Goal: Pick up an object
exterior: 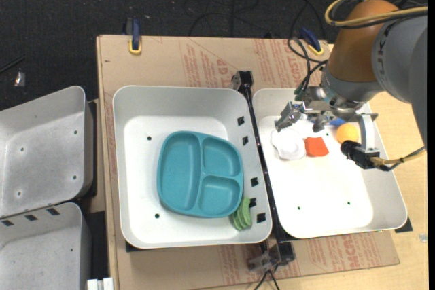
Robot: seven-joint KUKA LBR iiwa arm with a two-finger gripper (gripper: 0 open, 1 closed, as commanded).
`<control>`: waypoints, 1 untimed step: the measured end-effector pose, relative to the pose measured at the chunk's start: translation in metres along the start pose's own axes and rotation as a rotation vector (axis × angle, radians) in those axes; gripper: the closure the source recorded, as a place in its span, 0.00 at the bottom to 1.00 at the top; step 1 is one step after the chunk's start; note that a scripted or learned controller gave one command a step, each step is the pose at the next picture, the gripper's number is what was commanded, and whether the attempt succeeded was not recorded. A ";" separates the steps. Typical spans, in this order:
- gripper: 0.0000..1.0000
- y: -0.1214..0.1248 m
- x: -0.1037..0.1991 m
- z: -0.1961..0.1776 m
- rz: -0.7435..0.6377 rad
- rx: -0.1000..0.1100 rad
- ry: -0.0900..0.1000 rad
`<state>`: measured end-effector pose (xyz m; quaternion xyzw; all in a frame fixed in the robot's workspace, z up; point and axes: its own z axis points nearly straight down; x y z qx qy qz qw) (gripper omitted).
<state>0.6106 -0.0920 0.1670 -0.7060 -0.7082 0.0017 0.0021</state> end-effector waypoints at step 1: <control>0.00 0.007 -0.005 0.052 0.004 -0.001 -0.001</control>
